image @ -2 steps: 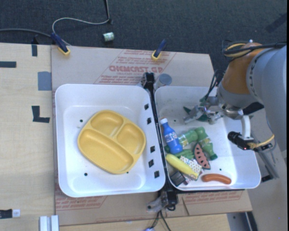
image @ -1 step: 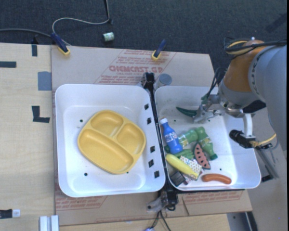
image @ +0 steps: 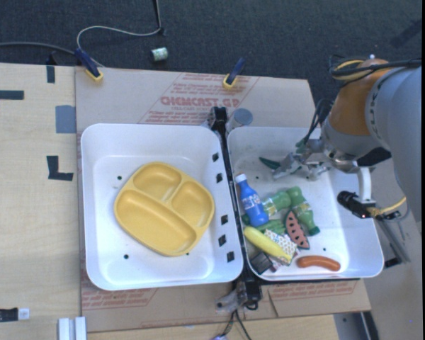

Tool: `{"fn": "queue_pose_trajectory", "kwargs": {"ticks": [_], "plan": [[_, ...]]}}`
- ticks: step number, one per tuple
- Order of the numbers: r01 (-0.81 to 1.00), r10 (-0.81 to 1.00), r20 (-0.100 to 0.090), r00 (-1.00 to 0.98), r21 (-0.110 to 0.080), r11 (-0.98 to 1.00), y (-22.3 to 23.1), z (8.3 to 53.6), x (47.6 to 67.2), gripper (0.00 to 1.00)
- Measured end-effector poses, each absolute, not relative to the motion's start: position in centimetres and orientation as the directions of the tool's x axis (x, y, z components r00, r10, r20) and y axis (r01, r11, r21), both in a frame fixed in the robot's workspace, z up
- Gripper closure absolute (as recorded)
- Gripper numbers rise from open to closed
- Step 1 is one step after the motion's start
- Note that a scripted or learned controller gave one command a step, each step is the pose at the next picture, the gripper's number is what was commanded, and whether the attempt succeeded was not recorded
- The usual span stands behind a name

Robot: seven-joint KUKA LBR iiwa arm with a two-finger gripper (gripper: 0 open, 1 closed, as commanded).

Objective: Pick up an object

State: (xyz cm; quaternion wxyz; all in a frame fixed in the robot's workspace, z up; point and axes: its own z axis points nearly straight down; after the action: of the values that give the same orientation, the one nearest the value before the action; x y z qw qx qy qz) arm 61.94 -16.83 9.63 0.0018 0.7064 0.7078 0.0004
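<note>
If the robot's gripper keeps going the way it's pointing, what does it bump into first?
The gripper points left across the right bin. Straight ahead lies bare bin floor, then probably the top of the blue bottle or the divider between the bins. Height is hard to judge, so it might pass above them.

brightness: even and fairly strong, daylight-like, slightly cool
whites: left bin [image: 92, 211] and right bin [image: 354, 257] near blown out, rims washed
shadows: soft, short, under the yellow divided plate [image: 164, 207] and along inner bin walls
glare: faint sheen on the blue bottle [image: 251, 201] and the arm's grey casing [image: 404, 112]
sharpness: mildly soft all over, small toys smeared, cardboard print [image: 198, 101] legible yet fuzzy
dark carpet [image: 269, 20]: grainy, little detail
</note>
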Motion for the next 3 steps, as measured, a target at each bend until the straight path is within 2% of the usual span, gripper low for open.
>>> {"fn": "queue_pose_trajectory", "kwargs": {"ticks": [1, 2, 3], "plan": [[1.0, 1.0, -0.001, -0.002, 0.002, 0.002, -13.1, 8.5, 63.4, 0.0], [1.0, 1.0, 0.0, -0.003, 0.002, 0.003, -13.1, 9.6, 63.4, 1.0], [1.0, 1.0, -0.001, -0.003, 0.003, 0.003, -13.1, 9.6, 63.4, 0.0]]}}
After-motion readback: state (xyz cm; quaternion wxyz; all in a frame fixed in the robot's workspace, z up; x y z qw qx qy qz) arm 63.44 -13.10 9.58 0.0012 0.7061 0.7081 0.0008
